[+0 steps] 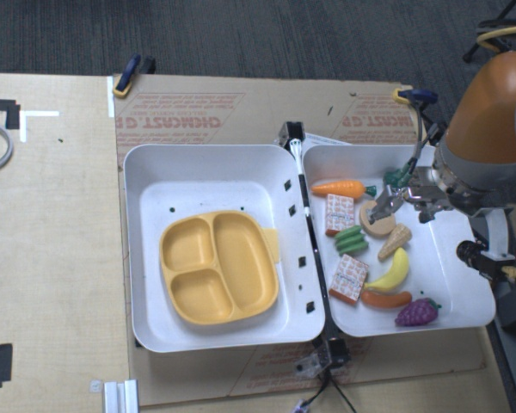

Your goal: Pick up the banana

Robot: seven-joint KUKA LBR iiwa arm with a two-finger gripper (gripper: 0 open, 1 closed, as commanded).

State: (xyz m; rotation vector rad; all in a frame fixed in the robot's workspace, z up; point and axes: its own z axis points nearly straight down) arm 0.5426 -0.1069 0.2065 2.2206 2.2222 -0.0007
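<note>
Two shallow white bins were seen side by side on the worktop. The left bin held a yellow divided plate near its middle. The right bin held the toy foods.

The banana lay towards the right bin's front edge, curved, with one end pointing up towards the bin's middle. It was not held. Just in front of it, a red sausage was seen, touching or nearly touching it, and a purple bunch of grapes lay at the front right corner. A cracker packet lay just left of the banana, and a second packet lay nearer the back. A carrot was placed near the back left corner, and a green vegetable lay between the two packets. A pale bread-like piece lay just behind the banana.

The arm was seen reaching in from the right, its wrist bent over the right bin's right edge. The tool was lowered over a round tan piece near the bin's middle, well behind the banana. Whether its jaws stood apart or together could not be told, and nothing was seen between them.
</note>
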